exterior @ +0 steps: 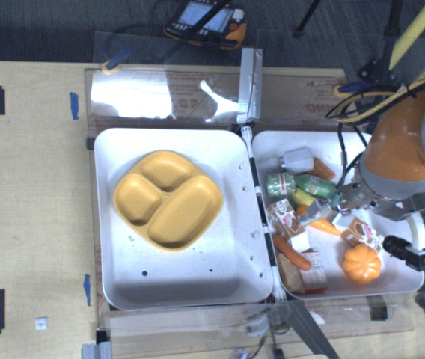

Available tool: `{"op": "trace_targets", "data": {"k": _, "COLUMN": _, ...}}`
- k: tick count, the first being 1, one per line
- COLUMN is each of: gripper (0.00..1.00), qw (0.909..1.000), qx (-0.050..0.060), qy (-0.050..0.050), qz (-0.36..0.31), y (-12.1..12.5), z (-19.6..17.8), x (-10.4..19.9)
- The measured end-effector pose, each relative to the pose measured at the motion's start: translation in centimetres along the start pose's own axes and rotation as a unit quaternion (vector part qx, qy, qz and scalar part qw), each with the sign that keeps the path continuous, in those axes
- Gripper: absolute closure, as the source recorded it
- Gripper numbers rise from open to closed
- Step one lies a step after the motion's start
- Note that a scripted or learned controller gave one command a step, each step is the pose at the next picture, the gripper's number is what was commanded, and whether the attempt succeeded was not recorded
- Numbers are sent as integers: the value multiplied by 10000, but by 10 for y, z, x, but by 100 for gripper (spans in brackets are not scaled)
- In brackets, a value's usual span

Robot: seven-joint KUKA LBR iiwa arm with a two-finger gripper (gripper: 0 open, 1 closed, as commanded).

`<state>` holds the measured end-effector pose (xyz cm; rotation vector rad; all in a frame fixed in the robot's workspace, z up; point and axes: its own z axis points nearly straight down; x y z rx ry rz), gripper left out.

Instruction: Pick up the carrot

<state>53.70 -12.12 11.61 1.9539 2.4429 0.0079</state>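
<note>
Camera view: the gripper (pixel 345 198) hangs low beside the orange pumpkin (pixel 361 264), likely lining up on the carrot (pixel 292 253); its grip state cannot be told.

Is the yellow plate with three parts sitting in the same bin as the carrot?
No, the yellow three-part plastic plate lies in the left white bin, while the orange carrot lies in the right white bin.
</note>
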Motion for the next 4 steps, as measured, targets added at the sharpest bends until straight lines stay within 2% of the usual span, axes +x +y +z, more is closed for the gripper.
{"op": "trace_targets", "data": {"k": 1, "gripper": 0, "qw": 9990, "qx": -89, "qy": -36, "qz": 426, "y": -7, "z": 11, "x": -2}}
{"op": "trace_targets", "data": {"k": 2, "gripper": 0, "qw": 9867, "qx": 34, "qy": 2, "qz": 1628, "y": -4, "z": 31, "x": -7}}
{"op": "trace_targets", "data": {"k": 3, "gripper": 100, "qw": 9865, "qx": 35, "qy": -1, "qz": 1637, "y": -5, "z": 23, "x": -7}}
{"op": "trace_targets", "data": {"k": 4, "gripper": 100, "qw": 9800, "qx": 93, "qy": 19, "qz": 1987, "y": 9, "z": -70, "x": 24}}
